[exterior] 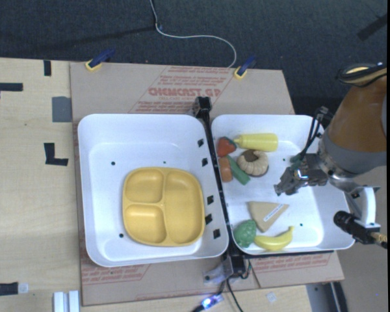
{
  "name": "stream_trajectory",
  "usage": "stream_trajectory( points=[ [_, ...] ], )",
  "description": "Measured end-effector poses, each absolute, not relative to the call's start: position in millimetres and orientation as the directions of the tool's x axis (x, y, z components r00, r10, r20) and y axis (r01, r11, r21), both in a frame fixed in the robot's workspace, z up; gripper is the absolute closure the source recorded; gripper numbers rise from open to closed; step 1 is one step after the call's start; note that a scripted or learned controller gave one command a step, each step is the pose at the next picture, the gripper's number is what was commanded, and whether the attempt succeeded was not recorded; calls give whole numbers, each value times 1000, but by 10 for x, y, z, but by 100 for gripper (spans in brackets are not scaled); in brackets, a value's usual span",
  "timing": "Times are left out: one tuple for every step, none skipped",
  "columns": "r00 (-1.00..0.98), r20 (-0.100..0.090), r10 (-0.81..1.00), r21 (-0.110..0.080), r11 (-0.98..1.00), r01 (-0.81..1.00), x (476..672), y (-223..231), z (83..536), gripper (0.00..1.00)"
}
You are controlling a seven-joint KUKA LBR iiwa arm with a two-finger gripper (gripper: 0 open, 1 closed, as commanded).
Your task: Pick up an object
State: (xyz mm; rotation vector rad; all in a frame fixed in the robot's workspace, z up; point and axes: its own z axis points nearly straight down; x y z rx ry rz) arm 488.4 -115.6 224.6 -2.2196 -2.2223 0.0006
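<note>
— Where's the gripper [287, 186] right now?

— Over the right bin [312, 239], low above a bare patch of its floor, in from the right side. I see nothing caught in the jaws, but from up here I honestly cannot tell whether they stand open or closed.

— And what could it take?

— The toys lie in that same bin. Nearest is the tan wedge [268, 213], just below the jaws toward the front rim; its long side runs slantwise, the tip pointing toward the bin's right wall. The brown doughnut [253, 163] sits near too, off toward the divider, with the yellow bottle [254, 142] lying crosswise behind it.

— The banana [273, 240]?

— Farther forward, by the front rim, beside a green lump [244, 232].

— The left bin [91, 174]?

— Just a yellow divided plate [163, 206], well apart from the arm. I'd guess the wedge is the shortest reach.
</note>
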Motion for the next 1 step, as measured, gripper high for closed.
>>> stream_trajectory(
  points=[
    [-7, 1, 1000, -2, 7, 1000, 5111, -635, 2134, 100]
  ],
)
